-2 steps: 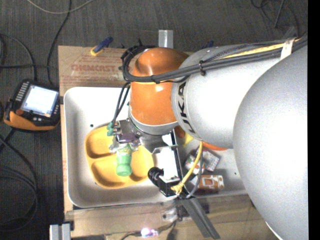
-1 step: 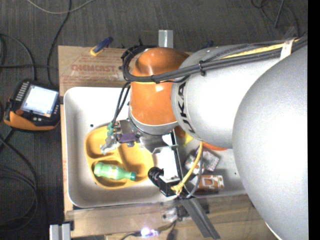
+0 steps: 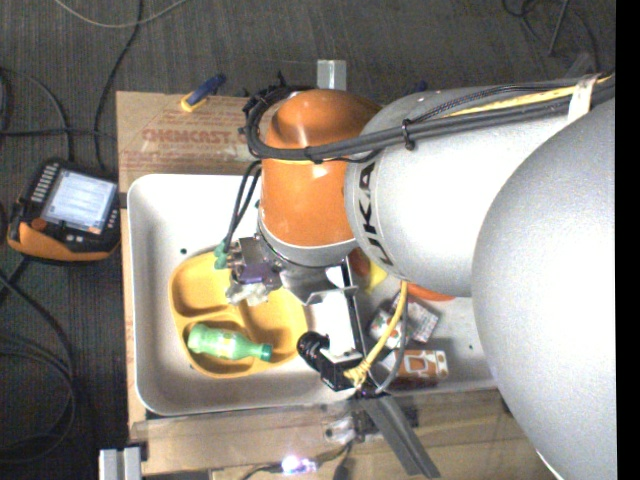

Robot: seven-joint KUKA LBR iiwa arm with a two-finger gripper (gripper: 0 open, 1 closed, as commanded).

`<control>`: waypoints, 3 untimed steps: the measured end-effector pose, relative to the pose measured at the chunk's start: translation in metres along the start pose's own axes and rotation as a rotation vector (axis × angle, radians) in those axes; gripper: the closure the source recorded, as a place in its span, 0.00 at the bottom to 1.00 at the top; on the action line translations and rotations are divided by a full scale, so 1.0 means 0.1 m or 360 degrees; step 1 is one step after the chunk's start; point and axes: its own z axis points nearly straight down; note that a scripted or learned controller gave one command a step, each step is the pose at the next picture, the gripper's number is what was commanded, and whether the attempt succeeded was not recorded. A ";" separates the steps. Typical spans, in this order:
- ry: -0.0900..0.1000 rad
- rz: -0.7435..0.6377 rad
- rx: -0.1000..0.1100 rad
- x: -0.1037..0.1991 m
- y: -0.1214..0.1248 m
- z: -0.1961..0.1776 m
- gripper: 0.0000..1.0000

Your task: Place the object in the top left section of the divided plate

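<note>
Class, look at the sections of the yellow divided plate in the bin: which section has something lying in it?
The lower-left section of the yellow divided plate holds the green bottle, lying on its side. The section above it shows bare yellow, and the arm covers much of the right part.

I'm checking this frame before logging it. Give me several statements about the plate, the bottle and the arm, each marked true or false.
1. A green bottle lies on its side in the yellow divided plate. True.
2. The plate sits in a white bin. True.
3. The arm's band above the wrist is blue. False: it is orange.
4. A handheld pendant with a lit screen lies left of the bin. True.
5. The bottle stands upright on the cardboard. False: it lies in the plate.
</note>
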 end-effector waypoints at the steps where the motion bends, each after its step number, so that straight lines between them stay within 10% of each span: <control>1: -0.0006 -0.0192 -0.0013 -0.20 0.00 -0.13 1.00; 2: -0.0005 -0.0312 -0.0011 -1.23 -0.08 -0.13 1.00; 3: -0.0002 -0.0314 -0.0011 -1.22 -0.08 -0.12 0.00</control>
